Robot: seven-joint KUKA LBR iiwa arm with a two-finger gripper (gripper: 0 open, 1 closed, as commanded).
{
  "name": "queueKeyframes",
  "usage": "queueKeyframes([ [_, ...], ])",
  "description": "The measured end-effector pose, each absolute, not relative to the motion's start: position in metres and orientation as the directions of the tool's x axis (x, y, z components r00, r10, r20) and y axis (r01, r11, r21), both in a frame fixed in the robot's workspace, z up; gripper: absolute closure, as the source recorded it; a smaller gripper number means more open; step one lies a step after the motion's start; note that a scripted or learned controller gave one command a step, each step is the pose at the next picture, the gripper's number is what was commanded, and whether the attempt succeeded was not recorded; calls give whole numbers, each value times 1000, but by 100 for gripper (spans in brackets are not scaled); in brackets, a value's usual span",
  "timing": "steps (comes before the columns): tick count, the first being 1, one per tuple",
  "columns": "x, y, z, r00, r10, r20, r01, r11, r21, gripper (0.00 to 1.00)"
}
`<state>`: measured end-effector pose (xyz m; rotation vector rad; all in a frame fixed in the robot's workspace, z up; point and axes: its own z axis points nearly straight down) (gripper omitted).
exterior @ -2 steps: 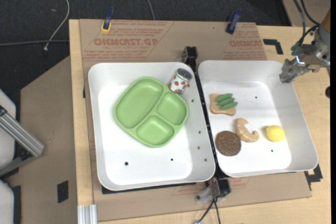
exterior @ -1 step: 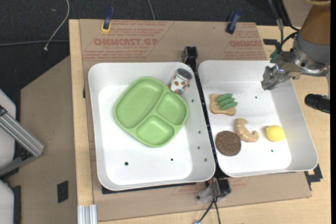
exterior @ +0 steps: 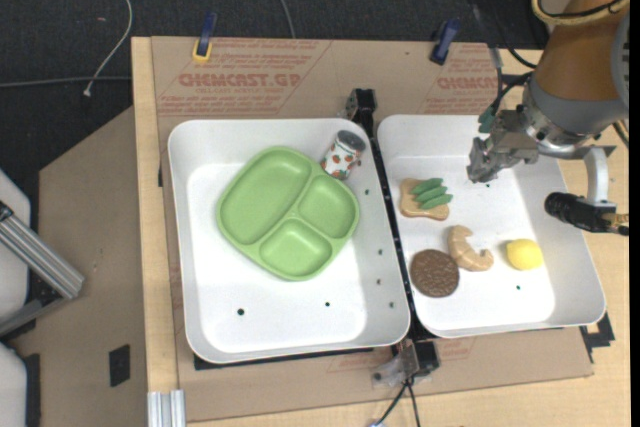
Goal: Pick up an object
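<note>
My gripper [exterior: 484,169] hangs over the far part of the right bin [exterior: 572,305], just right of and above a tan toast piece topped with green beans [exterior: 427,196]. Nothing shows between its fingers. Nearer the front of that bin lie a brown round cookie [exterior: 435,272], a tan curved pastry piece [exterior: 468,249] and a yellow lemon [exterior: 523,255]. In the left bin [exterior: 230,330] rest a green divided plate [exterior: 289,212] and a small patterned cup [exterior: 342,153] lying by the far right corner.
Both bins sit on a cardboard sheet [exterior: 150,245] held by blue clamps [exterior: 206,33]. A black clip [exterior: 361,103] joins the bins at the back, another at the front [exterior: 412,360]. A black fixture [exterior: 578,209] juts in at the right bin's edge.
</note>
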<state>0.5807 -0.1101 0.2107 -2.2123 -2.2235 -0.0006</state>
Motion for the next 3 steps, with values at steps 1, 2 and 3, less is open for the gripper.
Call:
queueKeyframes([
  [1, 560, -54, 223, -6, 1000, 4, 1000, 6, -2, 100],
  [2, 540, -6, 214, -5, 1000, 3, 1000, 5, -4, 100],
  [3, 518, 51, 212, -6, 1000, 3, 1000, 6, -5, 100],
])
